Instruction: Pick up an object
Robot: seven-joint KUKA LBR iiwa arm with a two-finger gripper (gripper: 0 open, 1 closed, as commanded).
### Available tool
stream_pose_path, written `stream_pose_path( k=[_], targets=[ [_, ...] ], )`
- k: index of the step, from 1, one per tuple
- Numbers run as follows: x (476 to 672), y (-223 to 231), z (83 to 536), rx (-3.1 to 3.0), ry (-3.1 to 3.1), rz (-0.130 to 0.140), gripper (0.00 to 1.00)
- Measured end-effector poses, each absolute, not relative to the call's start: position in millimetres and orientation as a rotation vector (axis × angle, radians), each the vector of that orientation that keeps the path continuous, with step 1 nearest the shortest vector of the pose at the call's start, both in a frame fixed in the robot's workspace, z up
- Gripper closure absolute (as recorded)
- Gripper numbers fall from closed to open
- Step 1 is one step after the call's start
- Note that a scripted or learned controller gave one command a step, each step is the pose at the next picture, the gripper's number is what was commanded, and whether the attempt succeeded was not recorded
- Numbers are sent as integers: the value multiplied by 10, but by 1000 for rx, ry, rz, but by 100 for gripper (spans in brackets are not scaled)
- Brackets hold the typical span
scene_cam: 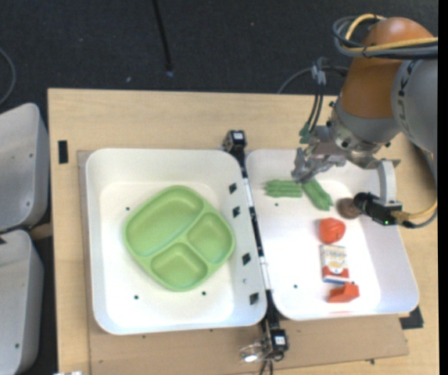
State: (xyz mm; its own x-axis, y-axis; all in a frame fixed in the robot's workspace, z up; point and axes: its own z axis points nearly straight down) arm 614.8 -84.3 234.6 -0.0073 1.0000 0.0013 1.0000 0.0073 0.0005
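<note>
While hanging low over the right bin (396, 287), poised just above the green bean pods (298, 189), end effector (311, 168) state impossible to tell. Nothing visibly lifted yet; descent onto pods, grip and lift remaining, apparently.

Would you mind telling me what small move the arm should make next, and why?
Probably a short descent. The end effector sits right above the green pieces at the far edge of the right bin, and nothing is visibly held, so lowering onto them looks like the natural next step.
</note>
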Motion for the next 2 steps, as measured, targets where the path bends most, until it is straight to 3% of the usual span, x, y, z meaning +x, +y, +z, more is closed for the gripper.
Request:
stream_pose_path(
  k=[2],
  targets=[
    [6330,212,2441,-2215,-2229,-4,100]
  ],
)
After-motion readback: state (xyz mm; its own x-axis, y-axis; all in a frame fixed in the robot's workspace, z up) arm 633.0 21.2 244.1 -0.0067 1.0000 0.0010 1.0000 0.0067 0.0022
